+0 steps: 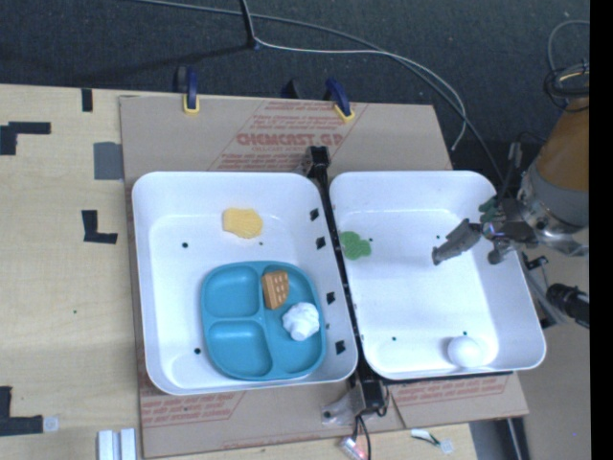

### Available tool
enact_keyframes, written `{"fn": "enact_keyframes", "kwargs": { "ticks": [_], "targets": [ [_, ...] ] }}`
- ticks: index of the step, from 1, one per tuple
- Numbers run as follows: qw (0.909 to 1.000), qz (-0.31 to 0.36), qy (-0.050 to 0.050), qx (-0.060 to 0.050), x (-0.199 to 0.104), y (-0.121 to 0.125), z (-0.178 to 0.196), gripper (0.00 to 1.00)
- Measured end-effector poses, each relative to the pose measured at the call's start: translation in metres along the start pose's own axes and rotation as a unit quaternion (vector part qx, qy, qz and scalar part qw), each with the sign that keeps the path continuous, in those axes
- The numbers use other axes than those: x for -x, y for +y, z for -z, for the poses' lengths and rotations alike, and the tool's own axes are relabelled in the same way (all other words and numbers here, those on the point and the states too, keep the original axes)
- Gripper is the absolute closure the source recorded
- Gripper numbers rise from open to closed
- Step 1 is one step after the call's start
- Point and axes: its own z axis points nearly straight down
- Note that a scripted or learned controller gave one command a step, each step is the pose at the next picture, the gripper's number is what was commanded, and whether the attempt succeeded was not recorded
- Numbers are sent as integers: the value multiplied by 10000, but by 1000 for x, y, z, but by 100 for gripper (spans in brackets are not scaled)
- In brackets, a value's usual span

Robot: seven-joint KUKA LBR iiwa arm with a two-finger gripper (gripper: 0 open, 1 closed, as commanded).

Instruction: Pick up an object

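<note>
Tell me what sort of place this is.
Probably a robot grasping test bench: two white bins clamped onto cardboard, toy food on a blue tray, and a robot arm reaching in.

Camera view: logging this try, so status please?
Gripper over right bin, holding nothing. Green piece by left wall, white ball near front. Nothing between.

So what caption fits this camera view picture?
Robot gripper hovers over the right bin, near a green object and a white ball.

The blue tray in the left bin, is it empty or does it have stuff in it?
Not empty. The blue tray holds a waffle-like piece and a white lump in its right compartment.
</note>
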Motion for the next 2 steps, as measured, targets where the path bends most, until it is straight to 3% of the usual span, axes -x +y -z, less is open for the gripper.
{"fn": "enact_keyframes", "kwargs": {
  "ticks": [1,2],
  "targets": [
    [10000,25,5,8,-61,99,38,0],
    [10000,23,7,9,-117,32,51,0]
  ]
}}
